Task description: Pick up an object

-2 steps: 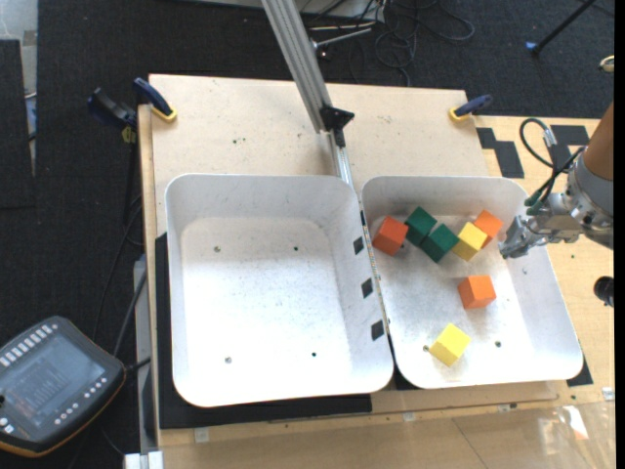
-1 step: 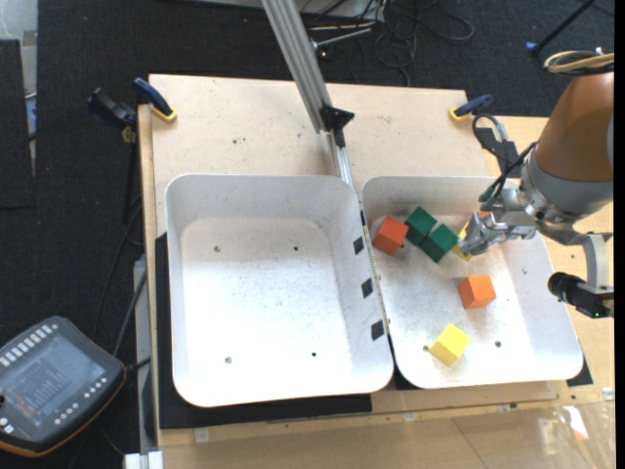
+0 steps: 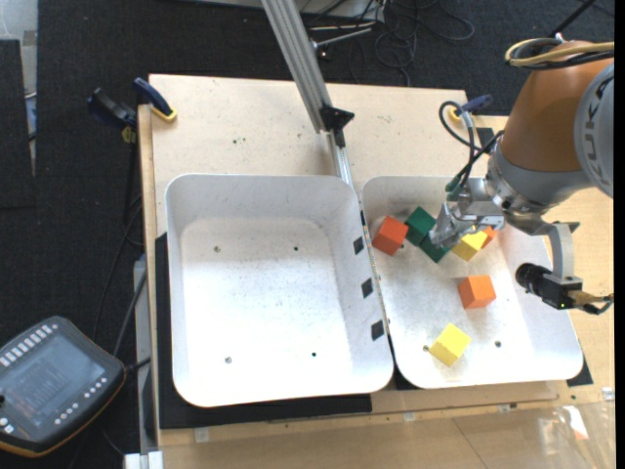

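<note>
Tool (image 3: pixel 451 231) low in right bin (image 3: pixel 547 364), among cluster: green block (image 3: pixel 422 229) at its 9 o'clock, yellow block (image 3: pixel 470 245) at 4 o'clock. Grip state: cannot tell. Likely lining up for grasp.

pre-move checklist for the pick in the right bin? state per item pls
1. Gripper is over the right bin, low among the blocks: ok.
2. Target is defined: cannot tell. The gripper sits between the green block and a yellow block, close to both.
3. Something is held between the jaws: cannot tell, the wrist hides them.
4. Neighbours leave room: not ok. The green, yellow and one orange block are clustered at the gripper.
5. Easier targets exist: ok. A second orange block and a second yellow block lie apart from the others.
6. Cable clearance: cannot tell.
</note>
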`<act>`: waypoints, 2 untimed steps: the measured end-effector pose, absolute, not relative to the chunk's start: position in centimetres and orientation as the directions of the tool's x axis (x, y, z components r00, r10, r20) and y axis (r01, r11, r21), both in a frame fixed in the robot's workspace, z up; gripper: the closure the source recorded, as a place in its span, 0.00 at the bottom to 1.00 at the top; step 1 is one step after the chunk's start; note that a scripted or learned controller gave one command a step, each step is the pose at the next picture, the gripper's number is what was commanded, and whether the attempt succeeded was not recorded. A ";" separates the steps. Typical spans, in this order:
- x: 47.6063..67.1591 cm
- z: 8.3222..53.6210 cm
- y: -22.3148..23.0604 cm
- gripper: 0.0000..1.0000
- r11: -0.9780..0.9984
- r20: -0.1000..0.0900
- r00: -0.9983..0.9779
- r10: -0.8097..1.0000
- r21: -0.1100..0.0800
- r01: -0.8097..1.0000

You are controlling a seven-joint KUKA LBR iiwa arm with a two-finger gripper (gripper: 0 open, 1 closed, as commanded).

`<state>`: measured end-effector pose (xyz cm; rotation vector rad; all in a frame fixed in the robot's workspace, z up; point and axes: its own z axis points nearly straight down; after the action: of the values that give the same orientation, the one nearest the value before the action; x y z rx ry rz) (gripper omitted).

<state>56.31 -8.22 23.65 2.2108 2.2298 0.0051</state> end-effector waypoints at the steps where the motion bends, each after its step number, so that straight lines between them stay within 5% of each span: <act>1: 57.3 22.6 -3.3 1.00 0.008 0.001 -0.008 1.000 0.000 1.000; 2: 58.8 23.6 1.2 1.00 0.008 0.001 -0.008 1.000 0.003 1.000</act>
<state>58.79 1.20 23.57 2.2117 2.2298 0.0047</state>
